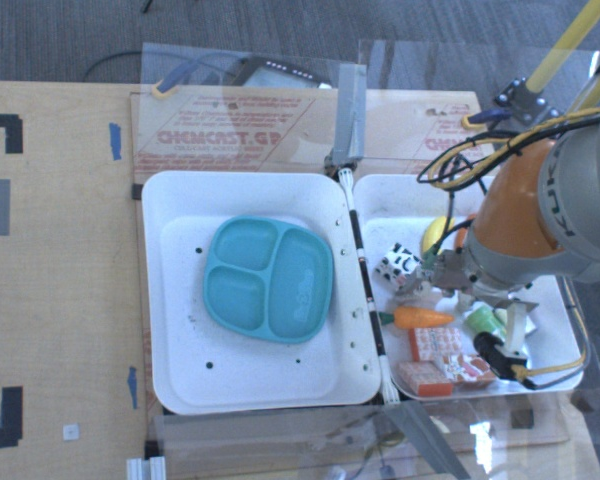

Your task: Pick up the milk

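The milk [400,264] is a small white carton with black cow spots, lying at the left side of the right bin [380,196], close to the divider. My gripper [442,276] hangs below the grey and orange wrist, just right of the carton and very near it. The wrist hides most of the gripper from above. I cannot tell whether it touches the milk.
A teal divided plate [270,279] lies in the left bin [170,298]. Around the milk are a yellow banana [434,234], an orange carrot [423,318], a red box [437,344], a red and white pack [450,373] and a green item [483,320]. Cables loop over the arm.
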You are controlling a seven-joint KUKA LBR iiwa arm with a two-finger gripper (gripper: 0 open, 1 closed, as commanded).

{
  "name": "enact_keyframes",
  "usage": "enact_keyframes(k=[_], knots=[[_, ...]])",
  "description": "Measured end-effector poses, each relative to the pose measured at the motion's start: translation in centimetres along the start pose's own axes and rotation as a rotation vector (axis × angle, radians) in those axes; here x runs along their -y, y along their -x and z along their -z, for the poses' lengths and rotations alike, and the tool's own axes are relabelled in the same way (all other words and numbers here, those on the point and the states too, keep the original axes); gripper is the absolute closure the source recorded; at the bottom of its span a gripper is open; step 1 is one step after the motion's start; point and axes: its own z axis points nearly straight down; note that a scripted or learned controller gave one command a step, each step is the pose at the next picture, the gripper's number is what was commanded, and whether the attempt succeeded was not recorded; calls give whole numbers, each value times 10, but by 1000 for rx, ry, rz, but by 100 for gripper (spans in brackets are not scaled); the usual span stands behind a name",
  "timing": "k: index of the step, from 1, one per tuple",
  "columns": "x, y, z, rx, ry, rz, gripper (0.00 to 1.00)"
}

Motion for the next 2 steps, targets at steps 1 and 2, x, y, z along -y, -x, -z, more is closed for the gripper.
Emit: enact_keyframes(k=[1,2], knots=[[-1,1,11,1,4,-3,100],[16,-104,97,2,-5,-38,100]])
